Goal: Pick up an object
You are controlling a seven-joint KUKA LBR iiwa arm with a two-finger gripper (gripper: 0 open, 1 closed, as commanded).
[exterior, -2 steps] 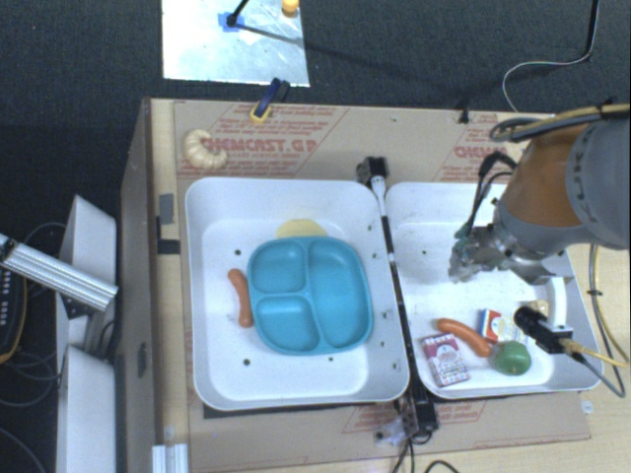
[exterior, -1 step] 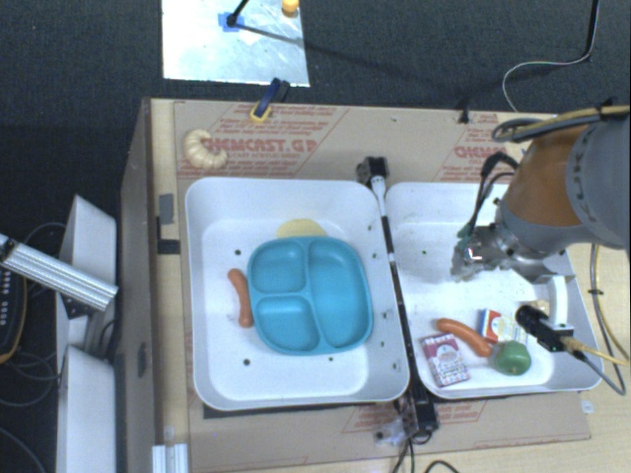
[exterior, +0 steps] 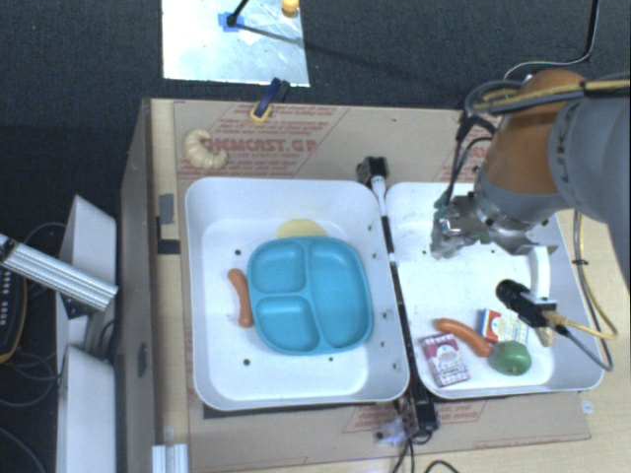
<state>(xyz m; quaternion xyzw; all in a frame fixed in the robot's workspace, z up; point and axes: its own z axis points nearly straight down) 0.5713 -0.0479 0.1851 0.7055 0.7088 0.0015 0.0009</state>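
My gripper [exterior: 447, 236] hangs over the upper left part of the right bin [exterior: 424, 294], above bare white floor. In that bin's front corner lie an orange sausage [exterior: 463, 335], a red and white box [exterior: 446, 360], a green apple [exterior: 511, 359] and a small blue and red packet [exterior: 496, 324]. All of them sit well in front of the gripper, apart from it. Nothing shows between its fingers.
The left bin [exterior: 212, 264] holds a blue divided plate [exterior: 309, 295], a second orange sausage [exterior: 240, 297] left of it, and a pale yellow disc [exterior: 301, 229] half hidden behind it. A ridge [exterior: 388, 264] separates the bins. The grey arm [exterior: 552, 156] overhangs the right bin's back.
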